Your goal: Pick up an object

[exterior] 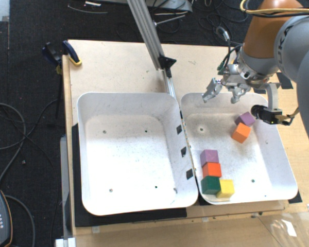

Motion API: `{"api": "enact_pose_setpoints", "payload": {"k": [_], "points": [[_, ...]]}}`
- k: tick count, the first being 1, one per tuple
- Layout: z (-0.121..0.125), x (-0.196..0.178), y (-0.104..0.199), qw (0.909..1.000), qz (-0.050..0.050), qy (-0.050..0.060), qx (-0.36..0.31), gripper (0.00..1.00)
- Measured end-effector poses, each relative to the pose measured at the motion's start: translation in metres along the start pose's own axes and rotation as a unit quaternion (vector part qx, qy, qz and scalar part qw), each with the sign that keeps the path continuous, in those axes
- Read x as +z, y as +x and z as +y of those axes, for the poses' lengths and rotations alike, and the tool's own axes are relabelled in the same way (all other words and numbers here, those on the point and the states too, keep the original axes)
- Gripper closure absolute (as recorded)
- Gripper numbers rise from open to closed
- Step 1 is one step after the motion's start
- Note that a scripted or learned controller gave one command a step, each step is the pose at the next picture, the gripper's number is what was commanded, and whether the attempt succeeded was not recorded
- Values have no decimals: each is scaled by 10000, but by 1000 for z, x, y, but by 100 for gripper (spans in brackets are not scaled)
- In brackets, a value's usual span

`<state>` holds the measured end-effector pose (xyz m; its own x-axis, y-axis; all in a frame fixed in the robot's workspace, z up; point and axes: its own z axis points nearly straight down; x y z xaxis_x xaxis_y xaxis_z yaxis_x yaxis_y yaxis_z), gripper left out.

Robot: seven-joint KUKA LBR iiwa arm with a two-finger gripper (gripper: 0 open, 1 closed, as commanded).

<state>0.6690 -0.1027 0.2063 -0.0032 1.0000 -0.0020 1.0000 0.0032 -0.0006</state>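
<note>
The wooden tabletop (118,66) is seen from above, with two shallow white bins set side by side on it. The left bin (92,112) is speckled with small dark marks. The grey arm (293,40) with its orange band is reached in from the right, over the back edge of the right bin (278,179). The jaws (225,92) are spread open, and nothing is held between them. Six small blocks are found in the right bin. A purple block (245,119) and an orange block (241,132) are touching near the right wall. Near the front, a purple block (209,156), an orange block (211,169), a green block (211,184) and a yellow block (226,188) are packed together.
</note>
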Motion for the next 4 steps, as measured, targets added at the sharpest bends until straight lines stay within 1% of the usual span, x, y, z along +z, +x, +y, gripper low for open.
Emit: {"api": "enact_pose_setpoints", "payload": {"k": [1,2,3,4], "points": [[-28,93,-41,10000,5,-22,-2,0],[-93,112,-25,10000,19,32,27,0],[-146,108,3,9999,-3,-111,32,0],[-146,88,-4,10000,2,-51,20,0]]}}
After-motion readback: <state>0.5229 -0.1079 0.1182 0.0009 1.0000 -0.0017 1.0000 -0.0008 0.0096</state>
